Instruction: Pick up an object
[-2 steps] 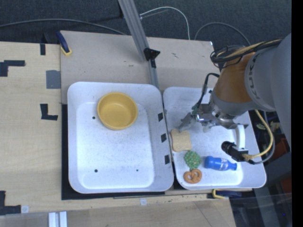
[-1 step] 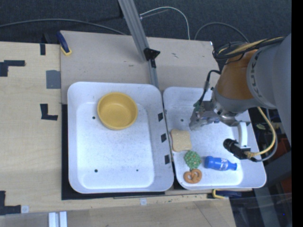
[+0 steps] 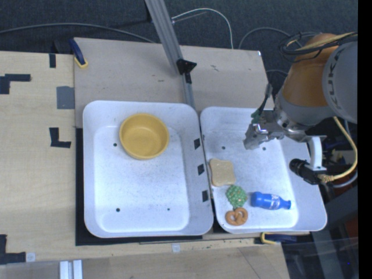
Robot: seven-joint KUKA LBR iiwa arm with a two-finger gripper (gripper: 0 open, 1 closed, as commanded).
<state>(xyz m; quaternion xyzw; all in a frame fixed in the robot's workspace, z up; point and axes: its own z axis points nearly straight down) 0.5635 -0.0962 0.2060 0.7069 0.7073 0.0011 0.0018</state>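
Observation:
My gripper [image 3: 254, 139] hangs over the upper middle of the right bin [image 3: 302, 214], pointing down and to the left. Nothing shows between its fingers. Below it, towards the bin's front, lie a tan bread slice [image 3: 222, 171], a green leafy piece [image 3: 236, 195], a brown pretzel [image 3: 236, 216] and a blue bottle [image 3: 269, 201] on its side. The bread slice is the nearest of these to the gripper, down and to its left. A yellow bowl [image 3: 144, 135] stands upright in the upper part of the left bin [image 3: 99, 214].
A grey metal pole [image 3: 165, 28] slants in from the top and ends between the two bins. Black cables and a connector [image 3: 305, 170] hang off the arm at the right bin's right edge. A blue and yellow clamp [image 3: 78, 54] sits at the board's top left.

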